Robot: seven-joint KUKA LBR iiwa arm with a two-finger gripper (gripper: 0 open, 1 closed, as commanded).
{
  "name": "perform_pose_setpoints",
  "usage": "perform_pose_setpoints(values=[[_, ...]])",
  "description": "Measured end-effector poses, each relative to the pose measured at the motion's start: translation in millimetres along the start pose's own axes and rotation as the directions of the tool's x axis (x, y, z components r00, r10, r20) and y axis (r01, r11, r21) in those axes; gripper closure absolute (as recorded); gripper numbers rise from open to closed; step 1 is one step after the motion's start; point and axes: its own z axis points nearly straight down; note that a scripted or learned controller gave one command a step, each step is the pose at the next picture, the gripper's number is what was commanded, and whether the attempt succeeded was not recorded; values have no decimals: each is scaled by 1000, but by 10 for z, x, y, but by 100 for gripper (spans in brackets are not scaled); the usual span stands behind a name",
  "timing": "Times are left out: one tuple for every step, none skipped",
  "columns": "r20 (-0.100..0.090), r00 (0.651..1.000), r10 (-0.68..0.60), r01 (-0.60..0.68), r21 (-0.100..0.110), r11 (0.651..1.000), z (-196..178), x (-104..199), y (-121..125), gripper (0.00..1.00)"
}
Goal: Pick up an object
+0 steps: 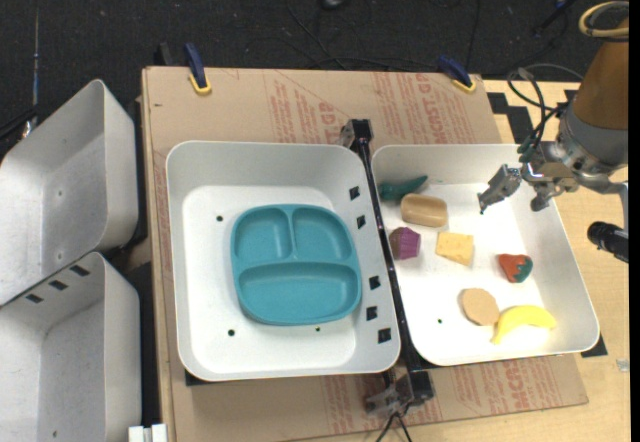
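Observation:
The right bin (560, 240) holds several toy foods: a tan bread roll (424, 209), a teal piece (402, 187) behind it, a purple piece (405, 242), a yellow cheese wedge (456, 248), a red and green strawberry (514, 267), a tan oval slice (479, 306) and a yellow banana (522, 321). My gripper (520, 188) hangs over the bin's far right part, above and right of the cheese. Its fingers (495, 190) stand spread apart and open, with nothing between them.
The left bin (190, 230) holds a teal divided plate (296, 263). A black divider (375, 230) runs between the bins. Two more white bins (60, 230) stand off the bench at the left. The arm (605, 100) enters from the upper right.

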Motion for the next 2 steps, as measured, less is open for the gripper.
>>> perform_pose_setpoints(values=[[3,1000,-3,3,-13,1000,-74,4,31,0],[2,1000,-5,5,-8,1000,493,3,128,0]])
